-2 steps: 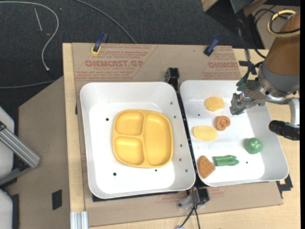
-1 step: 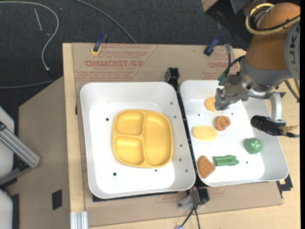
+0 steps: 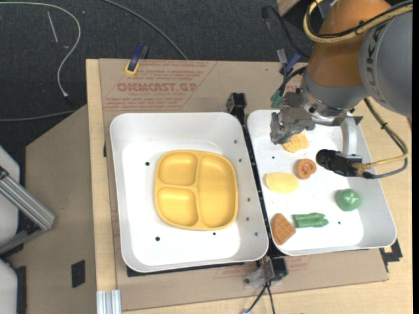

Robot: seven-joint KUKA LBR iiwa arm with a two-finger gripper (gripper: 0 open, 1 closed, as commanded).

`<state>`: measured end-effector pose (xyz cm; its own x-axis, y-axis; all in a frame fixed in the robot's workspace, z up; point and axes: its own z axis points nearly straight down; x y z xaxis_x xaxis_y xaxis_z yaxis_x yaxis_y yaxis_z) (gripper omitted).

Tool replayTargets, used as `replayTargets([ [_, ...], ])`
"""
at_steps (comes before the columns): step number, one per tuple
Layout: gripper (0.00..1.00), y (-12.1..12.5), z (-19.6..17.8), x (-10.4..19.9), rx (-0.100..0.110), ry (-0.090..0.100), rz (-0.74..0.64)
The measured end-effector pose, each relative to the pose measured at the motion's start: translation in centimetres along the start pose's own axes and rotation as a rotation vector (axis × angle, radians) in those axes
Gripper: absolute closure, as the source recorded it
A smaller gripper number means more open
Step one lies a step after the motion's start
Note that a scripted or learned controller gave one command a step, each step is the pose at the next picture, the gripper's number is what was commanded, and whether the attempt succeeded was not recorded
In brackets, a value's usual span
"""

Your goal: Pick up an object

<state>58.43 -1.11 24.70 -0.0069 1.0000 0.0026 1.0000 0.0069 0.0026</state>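
My gripper (image 3: 285, 133) reaches down into the far left part of the right bin (image 3: 373, 231). A yellow ridged piece (image 3: 296, 142) lies right beside the fingers, touching or nearly touching them. Other pieces in this bin are a pale yellow oval (image 3: 281, 182), a small brown ring (image 3: 305, 169), a green round piece (image 3: 347, 199), a long green piece (image 3: 309, 220) and a tan waffle piece (image 3: 282, 228).
The left bin (image 3: 127, 142) holds a yellow tray (image 3: 196, 190) with three compartments. A black clip (image 3: 236, 102) sits at the far end of the wall between the bins. Cardboard lies under both bins.
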Motion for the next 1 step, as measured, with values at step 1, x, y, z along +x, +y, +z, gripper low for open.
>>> replayTargets([
  [1,1.00,1.12,-0.36,5.40,0.001,0.000,0.000],
])
